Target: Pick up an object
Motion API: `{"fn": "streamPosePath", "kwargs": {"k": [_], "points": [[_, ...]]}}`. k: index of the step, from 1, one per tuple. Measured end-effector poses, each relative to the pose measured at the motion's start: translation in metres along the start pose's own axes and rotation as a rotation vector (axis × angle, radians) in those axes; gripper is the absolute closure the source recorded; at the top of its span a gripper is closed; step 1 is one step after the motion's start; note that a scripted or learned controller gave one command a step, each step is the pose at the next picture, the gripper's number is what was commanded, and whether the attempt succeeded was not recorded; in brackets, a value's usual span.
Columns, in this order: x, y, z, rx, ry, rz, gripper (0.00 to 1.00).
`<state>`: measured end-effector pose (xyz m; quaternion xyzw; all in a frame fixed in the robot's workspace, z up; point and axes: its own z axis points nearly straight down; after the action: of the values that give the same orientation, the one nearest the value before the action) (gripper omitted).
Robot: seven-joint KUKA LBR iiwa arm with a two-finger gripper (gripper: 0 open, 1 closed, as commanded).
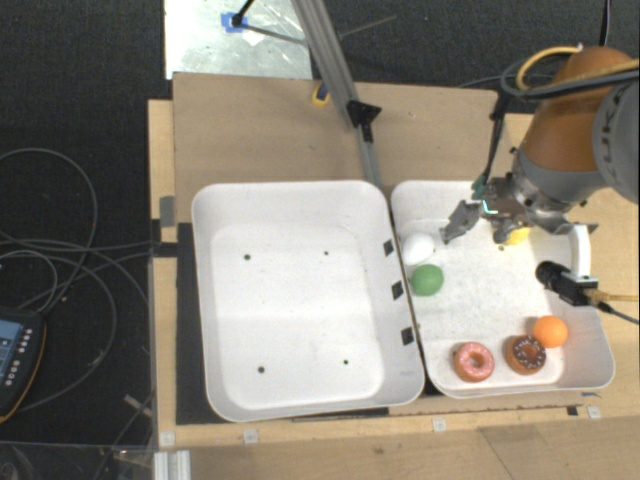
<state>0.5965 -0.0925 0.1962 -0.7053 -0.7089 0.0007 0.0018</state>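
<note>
My gripper (pixel 481 229) hangs over the back part of the right bin (pixel 500 388) with its fingers spread open and nothing visibly between them. A small yellow object (pixel 516 235) peeks out just right of the gripper, partly hidden by it. A white ball (pixel 418 247) and a green ball (pixel 427 280) lie left of and below the gripper, near the bin's left wall. Along the front of the bin sit a pink-frosted donut (pixel 473 361), a chocolate donut (pixel 526 354) and an orange ball (pixel 550 331).
The left bin (pixel 210 308) lies beside the right one, joined by black clips (pixel 396 289). A grey pole (pixel 335 58) slants down to the back of the bins. A black fitting with a cable (pixel 562 283) hangs over the right bin's right side.
</note>
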Motion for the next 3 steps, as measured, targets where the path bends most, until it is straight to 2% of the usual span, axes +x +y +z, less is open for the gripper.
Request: {"fn": "streamPosePath", "kwargs": {"k": [1,3], "points": [[0.000,0.001,-0.002,-0.004,-0.001,0.001,0.00],[-0.003,-0.001,0.108,0.000,-0.001,0.004,0.00]]}}
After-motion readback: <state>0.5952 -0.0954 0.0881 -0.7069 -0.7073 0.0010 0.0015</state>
